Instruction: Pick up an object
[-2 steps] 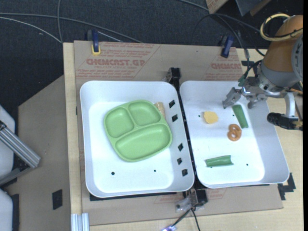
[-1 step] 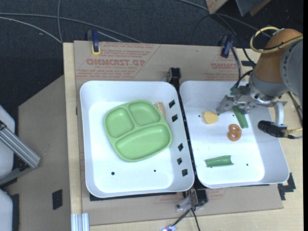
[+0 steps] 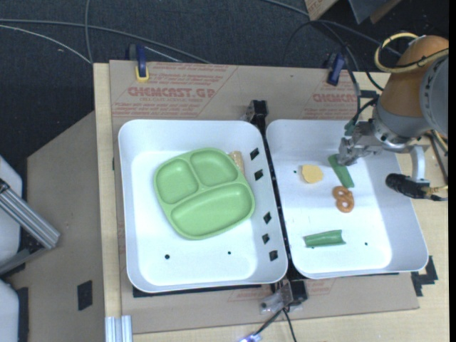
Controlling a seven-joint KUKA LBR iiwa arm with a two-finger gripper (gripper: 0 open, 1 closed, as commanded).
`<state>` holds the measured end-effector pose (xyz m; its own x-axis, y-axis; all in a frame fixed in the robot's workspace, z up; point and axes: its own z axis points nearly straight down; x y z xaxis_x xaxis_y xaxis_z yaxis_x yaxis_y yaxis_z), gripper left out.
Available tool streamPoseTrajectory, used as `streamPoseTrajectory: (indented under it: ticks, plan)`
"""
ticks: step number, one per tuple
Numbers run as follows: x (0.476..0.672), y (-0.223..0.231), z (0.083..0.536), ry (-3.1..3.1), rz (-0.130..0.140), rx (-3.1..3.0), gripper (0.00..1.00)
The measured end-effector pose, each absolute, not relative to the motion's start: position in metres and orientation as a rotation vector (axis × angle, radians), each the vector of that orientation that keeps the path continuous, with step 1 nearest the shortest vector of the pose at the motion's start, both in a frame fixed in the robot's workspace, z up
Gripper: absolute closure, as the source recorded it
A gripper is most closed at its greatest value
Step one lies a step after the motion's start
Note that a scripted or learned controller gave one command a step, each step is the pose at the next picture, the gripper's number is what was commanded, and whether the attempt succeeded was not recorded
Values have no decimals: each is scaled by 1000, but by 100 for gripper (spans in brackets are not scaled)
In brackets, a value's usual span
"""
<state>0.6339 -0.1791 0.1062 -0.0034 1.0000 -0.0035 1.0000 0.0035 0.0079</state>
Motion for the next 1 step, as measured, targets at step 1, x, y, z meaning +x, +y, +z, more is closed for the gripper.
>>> streamPoseTrajectory:
  ticks: [1]
  plan:
    - [639,-171,155,2220,6,2214,100]
